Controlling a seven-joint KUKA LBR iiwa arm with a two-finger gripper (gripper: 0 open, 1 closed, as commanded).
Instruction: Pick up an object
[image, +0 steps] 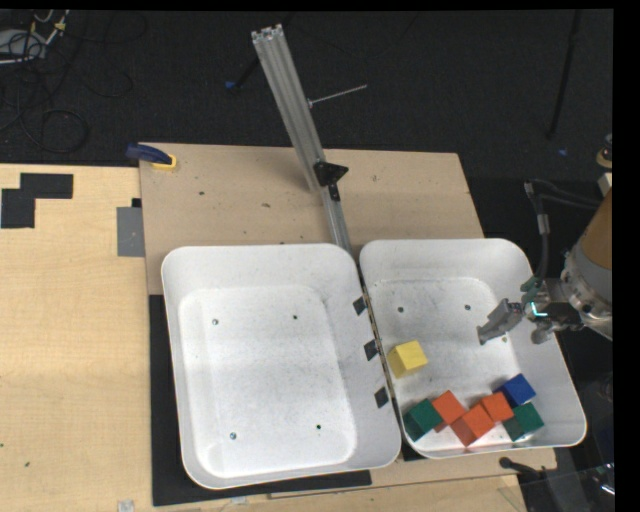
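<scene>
My two-finger metal gripper (512, 325) hangs over the right bin's right edge with nothing between its parted fingers. I would bring it over the small yellow cube (407, 357), alone near the shallow white plastic right bin's (440, 262) left wall, rather than the packed matte orange, green and blue blocks (478, 412) along the front edge, squaring the fingers to flat faces.

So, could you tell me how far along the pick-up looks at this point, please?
Nothing looks picked up yet. The yellow block sits alone in the right bin, and the orange, green and blue blocks are clustered at its near edge. In hand: the end effector is over the bin's right side, apart from every block. Left: reaching a block, gripping it and lifting.
</scene>
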